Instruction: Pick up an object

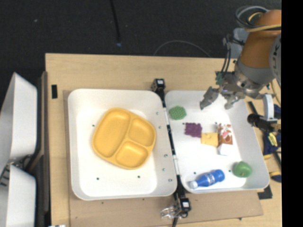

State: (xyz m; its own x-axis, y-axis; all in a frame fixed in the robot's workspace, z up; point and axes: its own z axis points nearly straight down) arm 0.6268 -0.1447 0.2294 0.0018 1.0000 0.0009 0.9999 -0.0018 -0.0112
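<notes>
My gripper [218, 101] hangs over the back of the right bin [182, 164], its two fingers spread open with nothing between them. Below it in the bin lie a round green piece [177, 112], a purple piece [192, 129], a yellow block [209, 139] and a red-and-white packet [225, 137]. Nearer the front of the bin are a blue bottle [209, 178] lying on its side and a green apple [242, 169].
The left bin [83, 174] holds a yellow divided plate [124, 138]. Black clamps [158, 85] sit where the two bins meet, at back and front. Tools and cables lie along the bench's right edge [267, 126].
</notes>
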